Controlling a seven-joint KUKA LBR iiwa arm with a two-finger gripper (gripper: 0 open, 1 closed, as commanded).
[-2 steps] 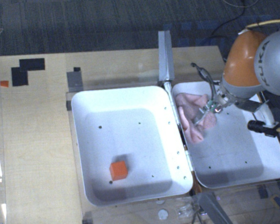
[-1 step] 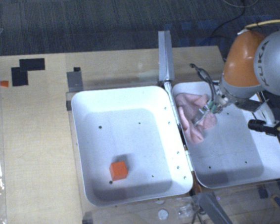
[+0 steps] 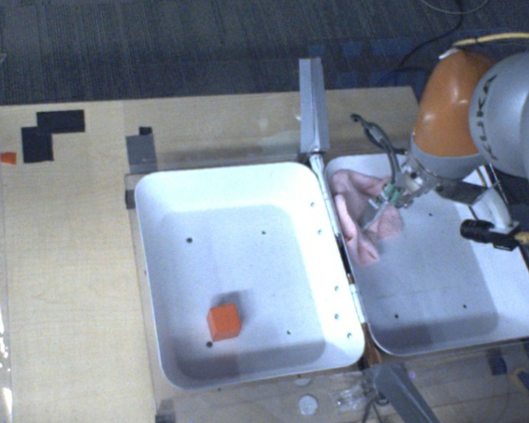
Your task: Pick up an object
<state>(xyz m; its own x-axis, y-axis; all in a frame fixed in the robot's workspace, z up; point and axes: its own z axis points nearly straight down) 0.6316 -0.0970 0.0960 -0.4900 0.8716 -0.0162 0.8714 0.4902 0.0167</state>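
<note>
Camera view: fingers [image 3: 383, 205] on pink cloth [image 3: 363, 212].

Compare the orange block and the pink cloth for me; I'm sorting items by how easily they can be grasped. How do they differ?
The orange block is small, boxy and rigid-looking; the pink cloth is larger, soft and crumpled. The block sits alone in the left bin; the cloth lies in the right bin, against its left wall. The gripper is down at the cloth, far from the block. Both rest on a white bin floor.
</note>
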